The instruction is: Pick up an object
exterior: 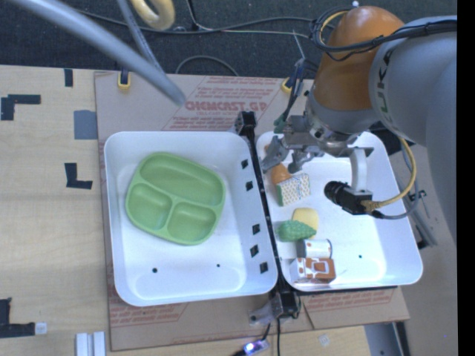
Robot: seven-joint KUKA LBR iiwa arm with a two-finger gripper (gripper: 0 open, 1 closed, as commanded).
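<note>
gripper (286, 156) of the grey arm with the orange band hangs over the upper left part of the right shallow white bin (386, 262), close to the divider between the two bins. i cannot tell if it grasps anything.

just below it lies a small orange rounded object (278, 175), and touching that one is a pale block with a checkered pattern (295, 189). lower in the same bin there are a yellow rounded piece (305, 217), a green leafy toy vegetable (295, 231) just beside it, and a small white and orange carton (315, 262) near the front wall.

the left shallow white bin (148, 277) holds a light green plastic plate with three compartments (176, 197), lying flat.
</note>
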